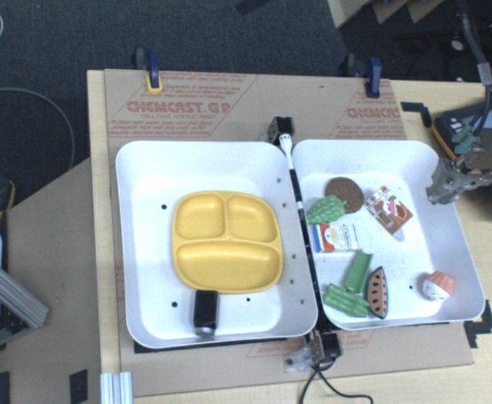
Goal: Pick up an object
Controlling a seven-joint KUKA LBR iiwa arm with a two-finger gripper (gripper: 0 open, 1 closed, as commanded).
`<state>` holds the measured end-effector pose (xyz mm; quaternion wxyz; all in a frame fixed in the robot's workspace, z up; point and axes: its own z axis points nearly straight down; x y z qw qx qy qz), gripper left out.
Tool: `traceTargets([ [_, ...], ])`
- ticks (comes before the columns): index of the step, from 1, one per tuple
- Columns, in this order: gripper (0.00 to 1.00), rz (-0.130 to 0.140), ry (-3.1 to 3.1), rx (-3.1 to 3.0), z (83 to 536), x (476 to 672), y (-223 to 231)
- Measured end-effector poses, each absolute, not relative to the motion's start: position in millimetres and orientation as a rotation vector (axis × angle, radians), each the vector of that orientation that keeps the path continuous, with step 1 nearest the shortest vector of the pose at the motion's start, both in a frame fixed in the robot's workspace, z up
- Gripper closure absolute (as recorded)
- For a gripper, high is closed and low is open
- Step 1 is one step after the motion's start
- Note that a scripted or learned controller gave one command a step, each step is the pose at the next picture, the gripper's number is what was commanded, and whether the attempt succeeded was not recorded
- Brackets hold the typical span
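The right bin (414, 160) holds several small items: a brown round cookie (346, 193), a green leafy piece (325, 210), a red and white packet (388, 209), a white carton (334, 238), a green cucumber (357, 270), a second green piece (345, 300), a watermelon slice (377, 293) and a small orange and white toy (436, 286). My gripper (445, 189) hangs at the bin's right rim, above and to the right of the packet, and nothing visible is in it.
The left bin (136, 225) carries a yellow divided plate (227, 241) and a small black object (205, 310) near its front wall. Blue clamps (152, 67) hold the brown board at the back. Cables run along the seam between the bins.
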<state>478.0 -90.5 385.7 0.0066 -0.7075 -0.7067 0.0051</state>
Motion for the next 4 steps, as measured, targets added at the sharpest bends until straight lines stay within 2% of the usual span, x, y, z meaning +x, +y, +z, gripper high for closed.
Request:
traceTargets([
  [1, 1.00, -0.016, -2.238, -2.216, 485, 483.4, -16],
  [2, 1.00, 0.015, -2.212, -2.217, 362, 477.9, -25],
  [3, 1.00, 0.019, -2.204, -2.223, 226, 475.9, -91],
  [4, 1.00, -0.018, -2.234, -2.225, 356, 481.4, -57],
])
